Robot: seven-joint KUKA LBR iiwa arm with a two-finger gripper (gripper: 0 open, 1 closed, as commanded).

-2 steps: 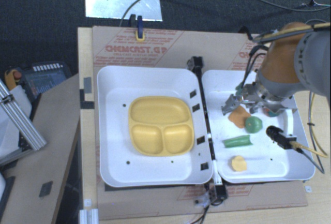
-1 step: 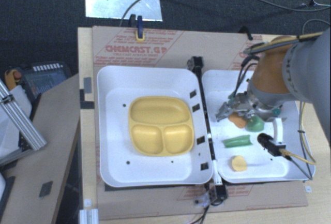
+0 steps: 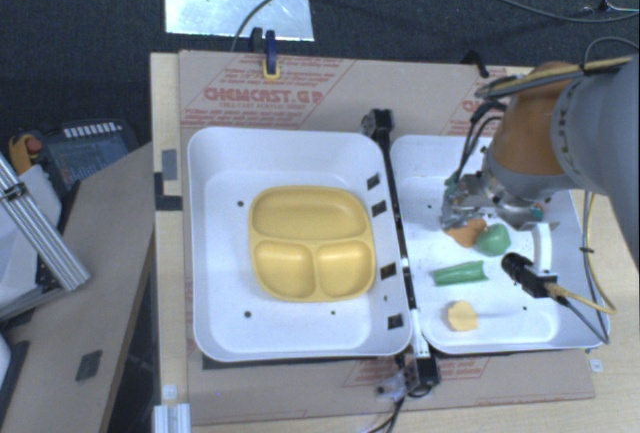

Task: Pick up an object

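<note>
Over the right white bin [image 3: 560,326], your gripper [image 3: 462,215] hung just above an orange lump [image 3: 462,234] beside a round green piece [image 3: 492,241]; you couldn't tell its state.

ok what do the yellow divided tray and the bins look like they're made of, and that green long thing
Yellow divided tray: likely moulded plastic, matte, with soft rounded compartment edges. Left bin and right bin: thin white formed plastic by the look, smooth with a slight sheen. Green long piece: probably plastic or rubber toy food; uniform colour, too small to tell further.
</note>
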